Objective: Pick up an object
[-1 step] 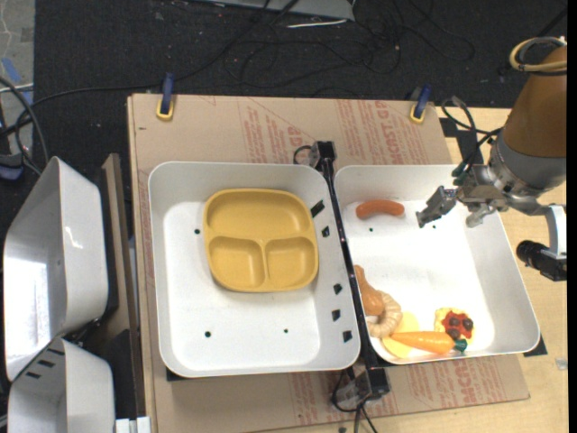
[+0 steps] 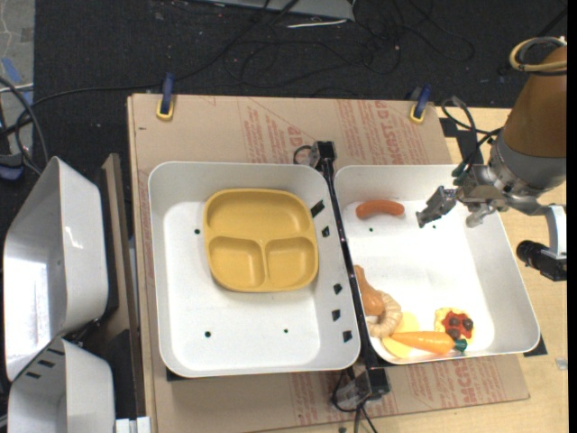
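Hovering over the right bin (image 2: 505,269), the gripper (image 2: 436,207) shows parted fingers holding nothing; the toy sausage (image 2: 380,209) lies just beside it on the floor, so the pick remains undone.

A single fixed camera looks down on the surface (image 2: 243,124) from above, tilted rather than straight overhead, so the far edge lies toward twelve o'clock and the near edge toward six. It stands far enough back to take in both white bins whole: the left bin (image 2: 171,269) sits around the centre and toward nine o'clock, the right bin (image 2: 505,269) toward three to four o'clock. Dark floor with cables (image 2: 270,43) fills the twelve o'clock band beyond the surface. The arm (image 2: 541,115) enters from three o'clock, cut off by the frame edge.
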Action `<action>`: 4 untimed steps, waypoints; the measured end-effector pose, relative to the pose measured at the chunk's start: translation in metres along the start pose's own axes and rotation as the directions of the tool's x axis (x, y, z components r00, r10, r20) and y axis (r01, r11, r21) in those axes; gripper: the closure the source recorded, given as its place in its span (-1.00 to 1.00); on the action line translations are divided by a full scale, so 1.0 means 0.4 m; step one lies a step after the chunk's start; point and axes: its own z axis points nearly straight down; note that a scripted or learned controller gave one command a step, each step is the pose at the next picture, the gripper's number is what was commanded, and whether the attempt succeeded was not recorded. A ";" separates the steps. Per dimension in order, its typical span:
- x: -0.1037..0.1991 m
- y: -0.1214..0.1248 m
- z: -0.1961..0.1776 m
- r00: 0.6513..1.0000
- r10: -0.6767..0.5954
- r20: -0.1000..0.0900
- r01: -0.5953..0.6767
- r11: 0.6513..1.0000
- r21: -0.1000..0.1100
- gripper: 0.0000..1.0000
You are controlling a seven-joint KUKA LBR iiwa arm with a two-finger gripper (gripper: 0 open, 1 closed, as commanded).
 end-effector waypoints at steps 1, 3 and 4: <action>-0.009 0.021 0.125 1.000 0.000 0.000 0.000 1.000 0.004 -1.00; 0.008 0.021 0.323 1.000 0.000 -0.001 0.000 1.000 0.004 -1.00; 0.008 0.025 0.292 1.000 0.000 0.000 0.000 1.000 -0.001 1.00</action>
